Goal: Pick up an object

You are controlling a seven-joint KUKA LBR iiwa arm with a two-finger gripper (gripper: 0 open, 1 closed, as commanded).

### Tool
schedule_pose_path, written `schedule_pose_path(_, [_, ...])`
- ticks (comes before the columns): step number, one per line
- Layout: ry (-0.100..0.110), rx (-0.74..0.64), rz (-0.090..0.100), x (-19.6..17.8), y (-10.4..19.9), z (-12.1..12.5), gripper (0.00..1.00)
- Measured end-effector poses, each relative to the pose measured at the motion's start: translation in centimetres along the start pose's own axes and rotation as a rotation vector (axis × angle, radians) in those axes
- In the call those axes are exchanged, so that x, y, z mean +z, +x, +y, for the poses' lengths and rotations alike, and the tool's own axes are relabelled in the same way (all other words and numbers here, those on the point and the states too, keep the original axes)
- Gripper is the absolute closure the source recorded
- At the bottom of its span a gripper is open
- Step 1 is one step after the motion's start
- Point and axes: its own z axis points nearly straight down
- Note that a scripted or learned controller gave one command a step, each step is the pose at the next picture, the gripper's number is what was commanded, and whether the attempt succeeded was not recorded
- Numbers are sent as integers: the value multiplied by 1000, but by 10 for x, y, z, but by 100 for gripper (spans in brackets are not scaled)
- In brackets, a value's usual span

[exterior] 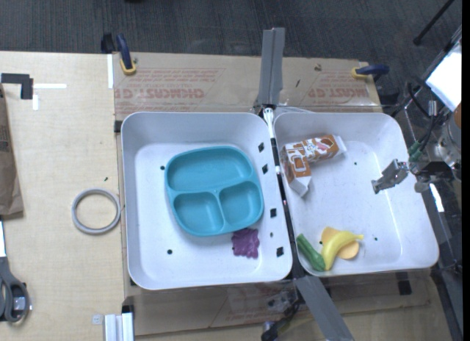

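Claw (388,176) sits at the three o'clock side of the right bin (411,255), poised over bare white floor, with grey arm parts and cables crowding in from the edge behind it. Nothing is between its fingers; how far they're parted I cannot tell from this angle.

Out from the claw: at its nine o'clock, well apart, lies the carton (308,157), a flattened brown-and-white snack box slanted against the bin's left wall. Down at seven o'clock from the claw, near the bin's front wall, there's the banana (339,245), yellow, with a green pepper (311,253) lying just beside it on its left. Neither touches the claw.

Across the divider, the left bin (139,214) carries a blue tray (214,190) with three compartments, lying flat, and a purple grape bunch (247,242) at the tray's five o'clock corner, just beside it.

Surface now: both bins rest on a pale wooden bench (59,156), cardboard (191,84) under their far edge, a clamp (126,59) at the bench's twelve o'clock side. A tape ring (96,210) lies on the wood at nine o'clock from the left bin, scissors (13,297) at the seven o'clock corner. Dark carpet (220,1) runs beyond the bench.
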Motion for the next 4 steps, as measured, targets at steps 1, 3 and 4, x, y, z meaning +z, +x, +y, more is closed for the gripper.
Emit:
schedule_pose_path(1, [0,-6,1,111,39,-16,0])
schedule_pose_path(3, [-2,-728,0,159,69,28,0])
schedule_pose_path(4, [-2,-650,0,159,57,-16,0])
